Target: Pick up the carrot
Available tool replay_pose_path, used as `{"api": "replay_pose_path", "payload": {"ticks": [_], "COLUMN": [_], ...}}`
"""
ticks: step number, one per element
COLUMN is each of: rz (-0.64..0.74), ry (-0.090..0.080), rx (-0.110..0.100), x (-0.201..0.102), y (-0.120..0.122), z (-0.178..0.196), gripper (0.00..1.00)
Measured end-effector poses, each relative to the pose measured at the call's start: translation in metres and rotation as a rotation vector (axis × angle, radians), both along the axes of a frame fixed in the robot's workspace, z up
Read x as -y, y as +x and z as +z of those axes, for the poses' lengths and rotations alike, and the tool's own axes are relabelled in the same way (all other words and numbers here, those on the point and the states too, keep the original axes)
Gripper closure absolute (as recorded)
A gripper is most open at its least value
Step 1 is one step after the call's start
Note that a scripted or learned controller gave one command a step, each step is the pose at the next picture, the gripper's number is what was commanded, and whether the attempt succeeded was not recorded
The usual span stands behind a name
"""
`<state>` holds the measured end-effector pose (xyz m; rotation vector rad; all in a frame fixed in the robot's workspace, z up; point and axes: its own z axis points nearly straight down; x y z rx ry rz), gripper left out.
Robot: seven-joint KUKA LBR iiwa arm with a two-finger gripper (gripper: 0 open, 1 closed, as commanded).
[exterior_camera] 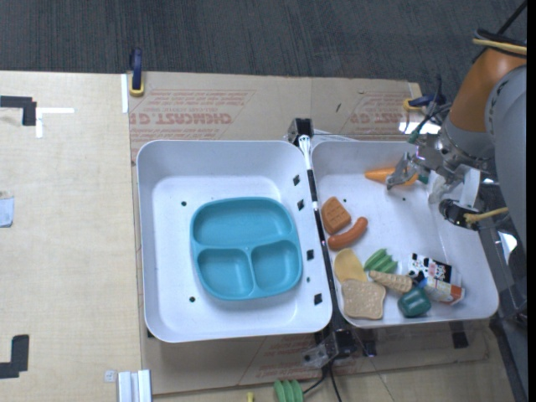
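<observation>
The orange carrot (379, 174) lies near the back wall of the right bin (469, 249), pointing left. My gripper (416, 182) hangs just to its right, low over the bin floor, and looks open. The carrot's thick right end reaches the left finger (399, 174), and a bit of orange shows between the fingers. I do not see the carrot lifted off the floor.
The left bin (159, 224) holds a blue divided plate (247, 248). In the right bin's front half lie a brown bread piece (336, 214), a sausage (347, 233), a toast slice (364, 300), green beans (381, 260), a green pepper (414, 304) and a small carton (431, 270).
</observation>
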<state>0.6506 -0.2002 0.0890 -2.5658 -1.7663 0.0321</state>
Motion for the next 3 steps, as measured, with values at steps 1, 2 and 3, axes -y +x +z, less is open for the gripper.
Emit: {"api": "replay_pose_path", "payload": {"ticks": [1,2,3], "rz": [0.006,0.008,-0.160], "ry": [-0.008,-0.006,0.004], "rx": [0.009,-0.006,-0.021], "x": [-0.0005,0.0001,0.0048], "y": [0.0021,-0.0010,0.0003], "z": [0.0098,0.0078,0.0138], "gripper": [1.00,0.00,0.00]}}
